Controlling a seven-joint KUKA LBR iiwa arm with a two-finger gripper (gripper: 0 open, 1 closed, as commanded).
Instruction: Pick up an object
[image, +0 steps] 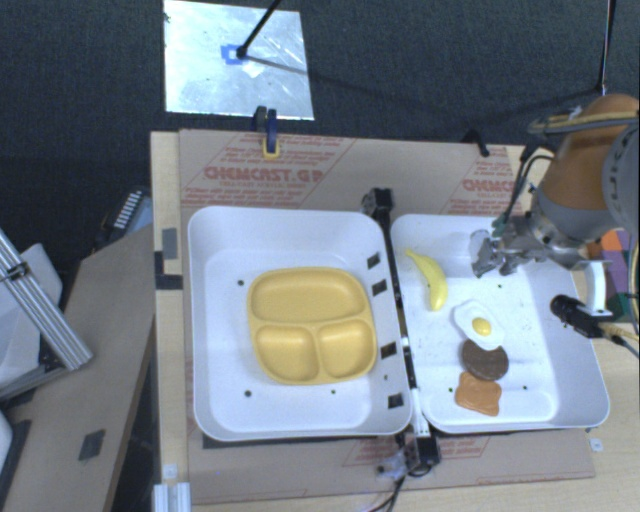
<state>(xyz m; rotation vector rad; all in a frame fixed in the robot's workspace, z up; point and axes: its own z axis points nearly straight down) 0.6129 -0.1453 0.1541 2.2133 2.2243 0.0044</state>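
Tool (497, 255) hangs over the upper part of the right bin (575, 385), arm coming in from the right. Its fingers are small and blurred against the white floor, so how far apart they stand is not readable; nothing is seen between them, so call it empty-handed.

Candidate objects all sit in the right bin, left of and below the tool. Banana (431, 279) is nearest, just to the tool's left, lying at a slant. Fried egg (476, 324) is below the tool, slightly left. Dark round patty (485, 360) is farther below, touching or nearly touching the egg's edge. Orange toast piece (479, 396) is farthest, just beyond the patty. Yellow divided plate (308, 324) lies well off to the left in the left bin (215, 300).

Judgement: step in hand is choosing and approaching a target. Banana looks the best bet: closest and thick enough for two fingers. Close across its narrow width, not along its length, so turn the wrist to suit the slant. Egg, patty and toast look flat; fingers may skid off. Descend straight and mind the bin's divider wall.
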